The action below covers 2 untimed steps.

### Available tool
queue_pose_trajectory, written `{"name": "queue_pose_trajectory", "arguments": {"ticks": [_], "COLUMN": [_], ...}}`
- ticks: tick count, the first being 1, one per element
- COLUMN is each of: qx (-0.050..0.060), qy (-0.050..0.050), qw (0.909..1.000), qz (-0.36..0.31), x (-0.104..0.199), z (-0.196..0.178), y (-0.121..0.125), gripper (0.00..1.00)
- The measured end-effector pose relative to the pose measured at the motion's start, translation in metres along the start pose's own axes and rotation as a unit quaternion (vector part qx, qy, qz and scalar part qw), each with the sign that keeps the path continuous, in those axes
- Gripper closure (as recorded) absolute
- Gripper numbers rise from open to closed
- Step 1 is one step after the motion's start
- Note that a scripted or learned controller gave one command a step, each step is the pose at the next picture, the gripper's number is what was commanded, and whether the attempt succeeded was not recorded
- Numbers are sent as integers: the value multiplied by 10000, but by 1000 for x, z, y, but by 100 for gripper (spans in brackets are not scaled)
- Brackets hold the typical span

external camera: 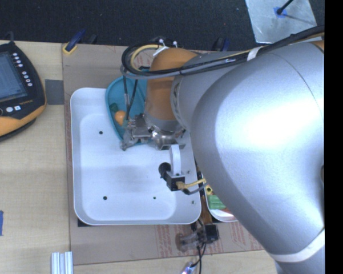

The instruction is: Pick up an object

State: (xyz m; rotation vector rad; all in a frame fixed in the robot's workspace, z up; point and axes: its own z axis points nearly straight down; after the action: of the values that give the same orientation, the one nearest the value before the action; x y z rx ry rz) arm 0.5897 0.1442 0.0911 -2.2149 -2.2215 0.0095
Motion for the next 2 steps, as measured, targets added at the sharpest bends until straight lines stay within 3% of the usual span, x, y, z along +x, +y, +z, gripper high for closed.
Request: {"name": "queue_pose_trajectory", "arguments": {"ticks": [1, 2], "qx": [34, -6], "qy": [10, 7], "qw": [10000, 10000], "qz": [-35, -11], "x": [1, 28], "z": [-9, -14], "y": [-1, 63], "gripper": [100, 100]}}
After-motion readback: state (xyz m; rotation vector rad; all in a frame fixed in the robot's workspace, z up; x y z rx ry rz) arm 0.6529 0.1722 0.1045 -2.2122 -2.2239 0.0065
